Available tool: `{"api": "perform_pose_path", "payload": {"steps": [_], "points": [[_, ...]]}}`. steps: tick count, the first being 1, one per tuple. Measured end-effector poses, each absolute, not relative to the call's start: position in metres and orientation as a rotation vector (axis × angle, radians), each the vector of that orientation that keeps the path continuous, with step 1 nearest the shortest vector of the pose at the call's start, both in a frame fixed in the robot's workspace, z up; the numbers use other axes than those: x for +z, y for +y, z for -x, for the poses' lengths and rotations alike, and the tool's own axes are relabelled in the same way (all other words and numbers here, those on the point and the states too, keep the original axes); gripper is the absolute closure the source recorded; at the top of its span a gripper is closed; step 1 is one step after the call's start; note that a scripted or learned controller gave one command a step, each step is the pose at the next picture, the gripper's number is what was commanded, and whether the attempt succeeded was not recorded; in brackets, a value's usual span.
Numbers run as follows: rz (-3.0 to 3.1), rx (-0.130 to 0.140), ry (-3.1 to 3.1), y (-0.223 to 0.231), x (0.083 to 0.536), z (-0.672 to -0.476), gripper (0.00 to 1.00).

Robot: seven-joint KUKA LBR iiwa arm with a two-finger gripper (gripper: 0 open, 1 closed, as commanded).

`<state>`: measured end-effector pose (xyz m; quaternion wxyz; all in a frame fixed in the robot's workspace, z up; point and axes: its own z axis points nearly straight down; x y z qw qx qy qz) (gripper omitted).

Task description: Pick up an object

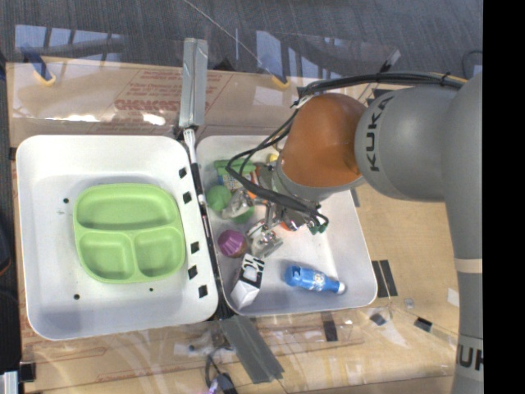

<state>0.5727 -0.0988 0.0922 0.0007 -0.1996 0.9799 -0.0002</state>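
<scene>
My gripper (pixel 265 236) hangs low over the middle of the right bin (pixel 358 245), below the arm's orange band, which hides much of the bin's far half. Just left of the gripper lies a small purple object (pixel 232 242). A green ball (pixel 219 197) sits farther back on the left, with more green items (pixel 225 169) partly hidden behind the arm. A blue bottle (pixel 312 280) lies on its side toward the bin's front. A white and black carton (pixel 250 279) rests at the front left corner.
The left bin (pixel 41 220) holds a light green divided tray (pixel 129 231). A grey metal bar (pixel 193 80) stands up at the back between the bins. Cables loop from the arm over the right bin's back.
</scene>
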Motion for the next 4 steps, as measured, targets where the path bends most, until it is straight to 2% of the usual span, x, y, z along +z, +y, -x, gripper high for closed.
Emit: {"api": "perform_pose_path", "payload": {"steps": [1, 2, 3, 4], "points": [[0.718, -0.002, 3.053, -0.091, 0.093, -0.495, 0.00], [0.679, 0.001, 3.066, -0.091, 0.092, -0.561, 0.00], [0.871, -0.001, 3.014, -0.092, 0.093, -0.638, 0.00], [0.825, -0.007, 3.027, -0.147, 0.138, -0.601, 0.00]]}}
